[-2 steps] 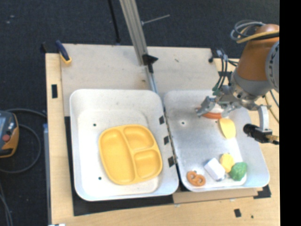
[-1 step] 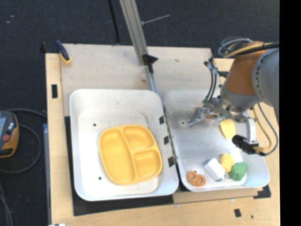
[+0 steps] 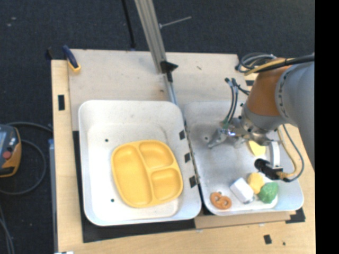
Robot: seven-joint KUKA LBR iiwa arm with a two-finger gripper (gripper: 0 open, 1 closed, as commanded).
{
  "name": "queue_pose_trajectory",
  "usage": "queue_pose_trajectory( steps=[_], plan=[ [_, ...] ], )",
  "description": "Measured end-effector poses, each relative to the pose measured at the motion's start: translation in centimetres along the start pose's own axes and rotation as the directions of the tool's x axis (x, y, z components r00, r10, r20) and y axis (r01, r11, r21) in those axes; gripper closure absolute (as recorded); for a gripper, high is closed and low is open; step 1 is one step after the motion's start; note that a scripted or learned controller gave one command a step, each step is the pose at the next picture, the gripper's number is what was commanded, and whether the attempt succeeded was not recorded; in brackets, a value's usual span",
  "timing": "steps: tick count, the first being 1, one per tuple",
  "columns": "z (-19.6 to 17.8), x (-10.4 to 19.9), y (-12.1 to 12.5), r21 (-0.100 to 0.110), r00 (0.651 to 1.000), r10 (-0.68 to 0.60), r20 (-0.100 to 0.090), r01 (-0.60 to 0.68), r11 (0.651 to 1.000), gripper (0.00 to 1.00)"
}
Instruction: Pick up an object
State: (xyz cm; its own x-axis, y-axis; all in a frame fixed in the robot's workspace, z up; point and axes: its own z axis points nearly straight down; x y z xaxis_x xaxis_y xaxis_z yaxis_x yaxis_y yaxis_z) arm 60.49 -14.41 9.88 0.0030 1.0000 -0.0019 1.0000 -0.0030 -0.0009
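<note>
So the arm (image 3: pixel 275 97) comes in from the right, grey with that orange band above the wrist, and it's leaning over the right bin (image 3: pixel 212 165). The gripper (image 3: pixel 218 137) sits low over the middle-left part of that bin, pointing left. It's small and kind of blurry here, so I honestly can't tell how it's set, and I don't see anything pinched in it.

The stuff to grab is all bunched up in the near-right corner of the right bin, well apart from the gripper. There's an orange pretzel-looking thing (image 3: pixel 221 200) at the near edge, then a white block (image 3: pixel 242 189) just right of it, touching or almost touching a yellow round object (image 3: pixel 256 181) and a green lumpy one (image 3: pixel 268 192). A pale yellow piece (image 3: pixel 257 148) sits farther back, partly under the arm's wrist hardware.

The left bin (image 3: pixel 106 120) holds a yellow divided plate (image 3: pixel 146 172) with three compartments, sitting toward the near-right of that bin.

On the bench's far left corner there's a small blue and orange tool (image 3: pixel 71 58). A metal post (image 3: pixel 151 28) slants up from the far side between the bins.
</note>
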Motion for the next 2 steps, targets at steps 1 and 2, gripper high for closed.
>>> queue_pose_trajectory(
  steps=[1,2],
  plan=[
    [-1.4,-0.1,0.2,-0.005,1.0,0.004,0.0,-0.004,1.0,1.0],
    [-6.1,-0.3,1.0,-0.007,1.0,-0.005,0.0,0.005,1.0,1.0]
  ],
)
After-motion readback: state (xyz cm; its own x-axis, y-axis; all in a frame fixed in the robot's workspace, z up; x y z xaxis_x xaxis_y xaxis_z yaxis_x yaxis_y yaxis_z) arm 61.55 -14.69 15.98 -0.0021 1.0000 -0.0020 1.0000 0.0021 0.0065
